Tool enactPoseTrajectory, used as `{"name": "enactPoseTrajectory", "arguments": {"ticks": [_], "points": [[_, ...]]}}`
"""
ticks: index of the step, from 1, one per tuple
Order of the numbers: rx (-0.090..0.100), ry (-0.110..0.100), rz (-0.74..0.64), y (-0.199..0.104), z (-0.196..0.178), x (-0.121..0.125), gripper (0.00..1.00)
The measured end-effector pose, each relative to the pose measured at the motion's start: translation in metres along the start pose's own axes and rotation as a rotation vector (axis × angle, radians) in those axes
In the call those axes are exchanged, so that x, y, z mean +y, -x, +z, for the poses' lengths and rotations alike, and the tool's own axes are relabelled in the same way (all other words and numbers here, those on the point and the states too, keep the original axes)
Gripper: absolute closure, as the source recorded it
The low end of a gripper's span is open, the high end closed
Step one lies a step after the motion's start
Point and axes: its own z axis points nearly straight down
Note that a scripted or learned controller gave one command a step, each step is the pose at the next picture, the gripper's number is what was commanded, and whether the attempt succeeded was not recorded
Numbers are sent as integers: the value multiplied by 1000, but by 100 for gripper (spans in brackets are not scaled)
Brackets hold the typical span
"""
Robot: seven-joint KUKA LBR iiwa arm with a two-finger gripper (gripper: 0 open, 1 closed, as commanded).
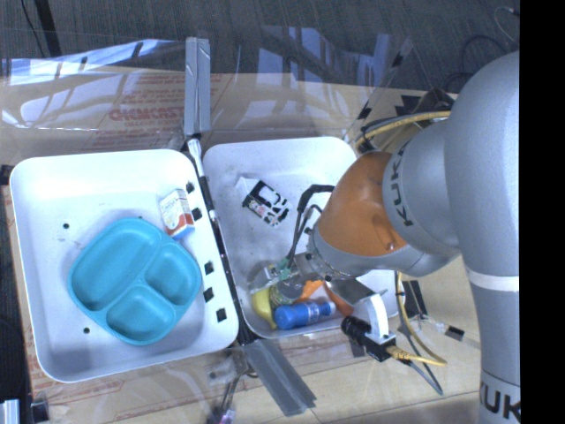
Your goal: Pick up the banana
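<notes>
Grey arm (441, 175) hides the jaws, grip unreadable, over one half-covered banana (262, 304) beside one blue bottle (303, 313).

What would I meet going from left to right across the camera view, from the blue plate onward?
Blue divided plate → small carton → banana → blue bottle → orange wrist band.

arm (388, 210) over right bin (265, 162) | banana (262, 305) beside blue bottle (303, 313)
</notes>
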Motion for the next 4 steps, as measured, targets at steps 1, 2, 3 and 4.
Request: {"name": "enactPoseTrajectory", "arguments": {"ticks": [1,2,3,4], "points": [[-3,4,-142,43,-85,-12,0],[-3,3,65,51,-125,13,0],[0,1,-40,8,10,7,0],[0,2,-45,8,1,8,100]]}}
